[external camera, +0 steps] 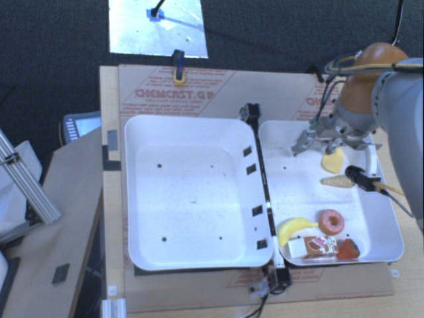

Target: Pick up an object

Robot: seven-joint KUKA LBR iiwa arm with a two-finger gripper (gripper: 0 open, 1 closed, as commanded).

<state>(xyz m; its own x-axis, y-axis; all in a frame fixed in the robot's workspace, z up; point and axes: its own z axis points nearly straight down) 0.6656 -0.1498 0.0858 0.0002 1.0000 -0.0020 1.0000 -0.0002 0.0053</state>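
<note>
The gripper (319, 142) hangs over the back of the right bin (285, 177). I cannot tell if it is open or closed. A yellow wedge (334, 159) sits just beside it, and a tan cone (338, 181) is near. At the front lie a banana (295, 229), a donut (331, 221), a box (318, 246) and a red berry (349, 249), well apart from it.

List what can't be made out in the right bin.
Camera view:
- the pale yellow piece: top hidden under the gripper; contact unclear.
- the packet: print too small to read.
- the red item beside it: too small to identify.
</note>
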